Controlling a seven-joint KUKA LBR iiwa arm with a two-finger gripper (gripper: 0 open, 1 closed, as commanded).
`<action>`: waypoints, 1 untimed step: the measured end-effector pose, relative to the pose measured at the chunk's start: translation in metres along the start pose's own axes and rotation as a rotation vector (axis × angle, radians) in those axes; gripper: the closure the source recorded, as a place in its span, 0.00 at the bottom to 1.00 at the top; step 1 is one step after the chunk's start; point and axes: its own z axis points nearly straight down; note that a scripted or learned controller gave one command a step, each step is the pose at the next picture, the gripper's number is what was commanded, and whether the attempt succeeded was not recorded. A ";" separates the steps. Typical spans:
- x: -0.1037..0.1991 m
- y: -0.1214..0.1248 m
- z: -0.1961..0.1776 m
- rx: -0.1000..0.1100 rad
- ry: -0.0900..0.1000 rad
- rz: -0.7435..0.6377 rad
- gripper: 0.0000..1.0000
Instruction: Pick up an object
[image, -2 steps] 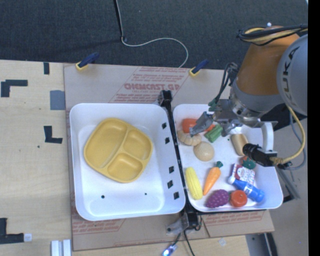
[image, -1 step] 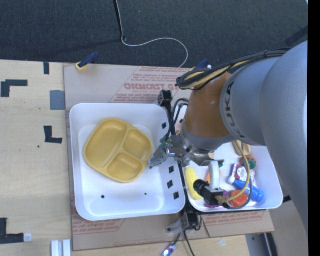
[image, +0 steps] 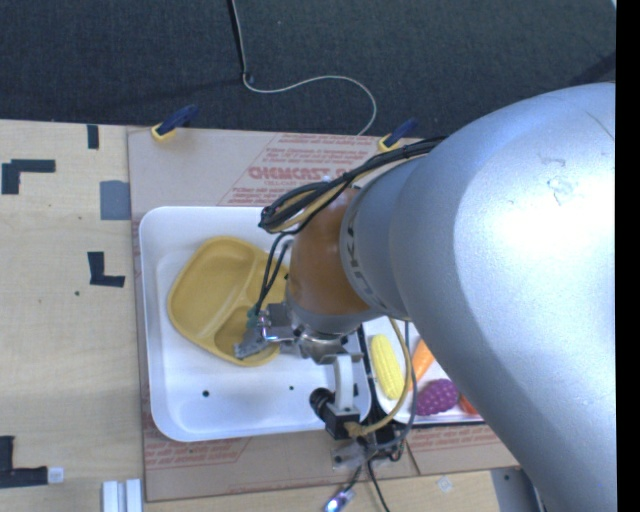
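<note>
The arm (image: 480, 290) reaches in from the right and hangs low over the left bin (image: 160, 300); its wrist hides the hand, so I cannot tell whether it is wide, narrow or holding anything. A yellow dish (image: 210, 295) lies in that bin's far-left part, just left of the wrist; a corn cob (image: 386, 365) and a purple berry-like toy (image: 436, 397) (partly hidden) lie in the right bin. The step looks like the approach to a grasp; next comes a descent onto one object, likely the dish's rim.

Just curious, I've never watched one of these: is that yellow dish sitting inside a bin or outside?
Inside. The yellow dish lies within the left white bin.
</note>
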 end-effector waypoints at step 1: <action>-0.005 0.001 -0.013 -0.003 -0.002 0.006 1.00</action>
